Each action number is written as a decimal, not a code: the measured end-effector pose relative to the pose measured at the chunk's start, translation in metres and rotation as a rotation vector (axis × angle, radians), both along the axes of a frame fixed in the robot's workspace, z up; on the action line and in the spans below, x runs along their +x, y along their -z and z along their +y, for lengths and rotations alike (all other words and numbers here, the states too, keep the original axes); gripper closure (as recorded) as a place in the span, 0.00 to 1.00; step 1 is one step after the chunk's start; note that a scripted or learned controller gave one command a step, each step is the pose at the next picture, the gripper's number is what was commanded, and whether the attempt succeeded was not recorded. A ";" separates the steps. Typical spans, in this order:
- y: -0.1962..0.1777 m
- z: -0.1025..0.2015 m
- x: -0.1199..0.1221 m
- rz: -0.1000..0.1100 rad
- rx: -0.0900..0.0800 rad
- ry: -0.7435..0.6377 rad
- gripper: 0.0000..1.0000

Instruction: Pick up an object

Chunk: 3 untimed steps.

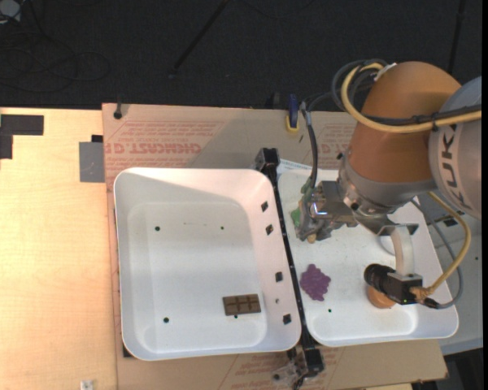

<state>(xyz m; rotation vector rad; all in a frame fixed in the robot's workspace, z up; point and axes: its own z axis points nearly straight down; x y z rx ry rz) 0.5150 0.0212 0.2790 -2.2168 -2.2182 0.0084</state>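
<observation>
The camera view, looking down, shows two shallow white bins side by side on a sheet of cardboard [171, 140] with red print. The left bin [138, 218] holds a small brown bar [241, 304], flat and scored into squares like a piece of chocolate. It lies near the bin's front edge, well apart from the walls.

In the right bin [439, 323] a purple lump [315, 281] with a ragged, fuzzy outline sits near the dividing wall, on bare white floor. Further right, near the front rim, is a tan rounded thing [377, 301], partly covered, so its full shape cannot be told.

The arm [403, 128] reaches in from the right, its orange band large in the view. The gripper [315, 216] is low over the back left part of the right bin, close to the dividing wall and behind the purple lump. A blur of greenish and tan bits [302, 224] sits just beside it, too unclear to name. Whether the gripper is spread or closed on anything cannot be told.
</observation>
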 end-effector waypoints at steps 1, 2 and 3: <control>-0.079 0.045 0.034 -0.011 0.000 -0.003 1.00; -0.051 0.052 -0.009 -0.003 -0.001 0.000 1.00; -0.054 0.021 0.031 -0.005 -0.001 0.001 1.00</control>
